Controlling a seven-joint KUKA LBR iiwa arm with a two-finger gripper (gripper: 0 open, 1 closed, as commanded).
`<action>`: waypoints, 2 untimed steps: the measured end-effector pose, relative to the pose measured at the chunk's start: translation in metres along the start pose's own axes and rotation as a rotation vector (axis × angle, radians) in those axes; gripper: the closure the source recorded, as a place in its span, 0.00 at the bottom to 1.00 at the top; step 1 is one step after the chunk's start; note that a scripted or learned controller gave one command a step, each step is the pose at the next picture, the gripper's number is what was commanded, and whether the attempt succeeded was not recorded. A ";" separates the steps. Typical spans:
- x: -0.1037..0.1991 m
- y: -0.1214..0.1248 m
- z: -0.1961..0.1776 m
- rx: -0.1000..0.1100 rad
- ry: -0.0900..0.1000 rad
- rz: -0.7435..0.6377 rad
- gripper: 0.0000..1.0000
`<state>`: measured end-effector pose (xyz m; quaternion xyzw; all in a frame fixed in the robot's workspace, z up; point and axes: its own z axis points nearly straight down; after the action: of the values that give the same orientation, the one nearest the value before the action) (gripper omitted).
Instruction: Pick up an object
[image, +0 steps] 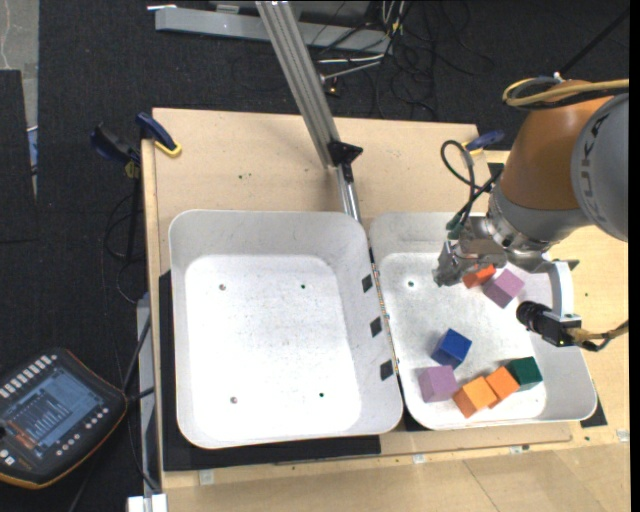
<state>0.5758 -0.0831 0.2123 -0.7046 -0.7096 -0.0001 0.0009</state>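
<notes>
Orange block (484, 274) lies touching the gripper (452, 272).

The grey arm (560, 160) reaches in from the right, orange band uppermost. Its end effector (452, 268) points downward and leftward.

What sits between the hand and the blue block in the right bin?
Nothing visible. The hand is over the right bin's far part, next to a small orange block and a purple block; bare floor leads to the blue block.

Blocks (452, 347) in right bin (400, 240), left of arm (560, 160)
</notes>
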 end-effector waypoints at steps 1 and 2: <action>0.052 0.011 -0.010 -0.003 0.000 -0.002 1.00; 0.101 0.011 -0.003 0.000 0.000 -0.001 1.00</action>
<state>0.5860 0.0180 0.2159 -0.7043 -0.7099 0.0000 0.0011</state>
